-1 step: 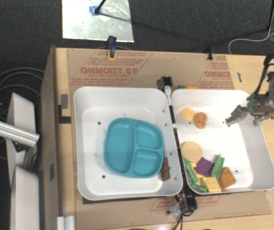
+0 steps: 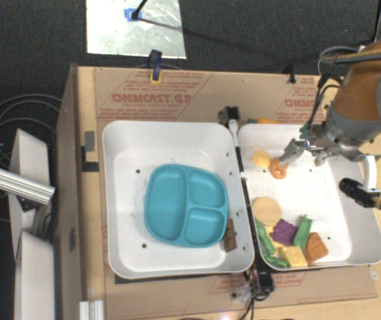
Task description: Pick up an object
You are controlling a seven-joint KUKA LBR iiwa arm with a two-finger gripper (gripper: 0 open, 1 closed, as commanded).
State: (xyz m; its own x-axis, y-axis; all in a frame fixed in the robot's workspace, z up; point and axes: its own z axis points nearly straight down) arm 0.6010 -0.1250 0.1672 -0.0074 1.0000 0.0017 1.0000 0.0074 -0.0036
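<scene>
- Lying heaped at the lower edge of the right bin [image 2: 370, 242]: a tan disc [image 2: 267, 209], purple piece [image 2: 283, 232], green pieces [image 2: 302, 229], orange-brown piece [image 2: 315, 246], yellow piece [image 2: 294, 256].
- Sitting at frame centre-left in the left bin [image 2: 123, 179]: a teal divided plate [image 2: 185, 205], with a brown piece [image 2: 230, 235] just beside its lower right.
- Resting higher in the right bin: an orange ring [image 2: 278, 171] touching a yellow lump [image 2: 261, 159].
- Hovering just right of the ring: the pincer [image 2: 287, 156]; cannot tell whether apart or together.
</scene>
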